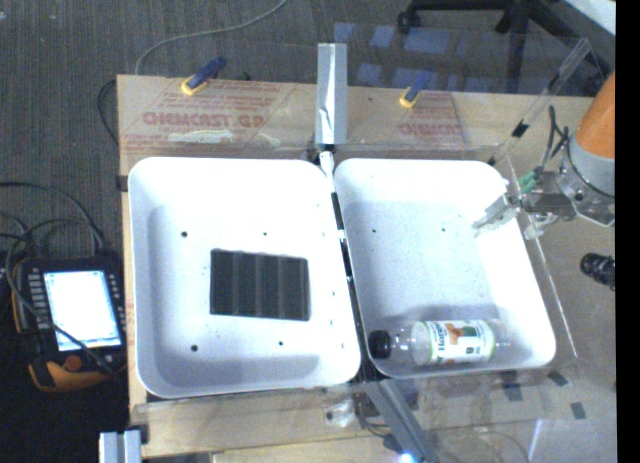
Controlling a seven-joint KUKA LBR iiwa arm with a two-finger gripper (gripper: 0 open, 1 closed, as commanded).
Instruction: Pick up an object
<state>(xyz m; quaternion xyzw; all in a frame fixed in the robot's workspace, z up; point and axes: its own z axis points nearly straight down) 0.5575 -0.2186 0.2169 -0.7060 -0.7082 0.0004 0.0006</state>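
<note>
A clear plastic bottle point(432, 342) with a dark cap and a white and orange label lies on its side along the near wall of the right bin point(420, 213), its cap pointing toward the wall shared with the left bin point(160, 191). Across that wall from the bottle, near the middle of the left bin's floor, a flat dark ribbed rectangular pad point(259, 285) lies by itself. Farther back than the bottle and well apart from it, the gripper point(503, 208) hangs over the right bin's far right corner, just inside the rim, with nothing visible between its fingers; whether they are spread or closed cannot be told at this size. Behind it the arm point(598, 141) runs off toward the right, its orange band at the frame edge. Beyond both bins, far from the bottle, two blue and yellow clamps point(202, 74) sit on the back edge of the bench point(220, 119).
</note>
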